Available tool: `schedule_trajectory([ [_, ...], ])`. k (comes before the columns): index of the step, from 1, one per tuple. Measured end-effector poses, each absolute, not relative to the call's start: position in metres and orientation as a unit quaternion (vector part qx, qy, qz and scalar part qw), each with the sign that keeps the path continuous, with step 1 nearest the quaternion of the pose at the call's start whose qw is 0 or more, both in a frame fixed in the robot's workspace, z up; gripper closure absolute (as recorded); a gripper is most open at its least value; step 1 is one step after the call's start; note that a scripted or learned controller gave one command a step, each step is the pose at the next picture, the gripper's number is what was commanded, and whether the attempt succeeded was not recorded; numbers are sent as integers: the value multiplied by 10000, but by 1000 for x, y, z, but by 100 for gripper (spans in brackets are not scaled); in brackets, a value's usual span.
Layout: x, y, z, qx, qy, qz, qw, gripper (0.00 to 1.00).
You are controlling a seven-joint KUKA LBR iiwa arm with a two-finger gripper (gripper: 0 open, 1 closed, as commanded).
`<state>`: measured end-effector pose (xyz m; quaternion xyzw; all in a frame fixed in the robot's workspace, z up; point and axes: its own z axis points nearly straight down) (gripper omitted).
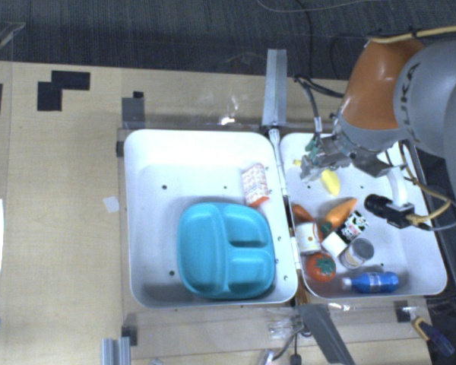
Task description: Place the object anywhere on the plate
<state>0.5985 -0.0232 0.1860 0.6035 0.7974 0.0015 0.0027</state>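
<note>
Overhead, the grey arm comes in from the right and its end effector (317, 157) sits over the far left part of the right bin (428, 274); whether it is spread or pressed together I cannot tell, and nothing can be seen pinched in it. Just near and right of it lies a small yellow object (330, 181) on the bin floor; whether the two touch I cannot tell. Nearer along the same bin are an orange carrot (340, 211), a black-and-white box (355, 224), a tin can (357, 252), a red tomato (320, 266) and a blue bottle (374, 282) on its side by the near wall; these are crowded together. The blue plate (226, 249), with divided compartments, rests in the near right part of the left bin (158, 149); a red-and-white packet (254, 185) lies just beyond its far right corner, against the wall between the bins. Both bins stand side by side on the pale desk (53, 226).
</note>
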Motion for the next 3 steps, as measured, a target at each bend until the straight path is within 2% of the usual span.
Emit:
schedule_trajectory([
  [1, 519, 35, 185, 5837, 8119, 15, 13, 100],
  [2, 550, 106, 199, 4811, 8766, 23, 26, 100],
  [3, 522, 121, 172, 3573, 9340, 18, 20, 100],
])
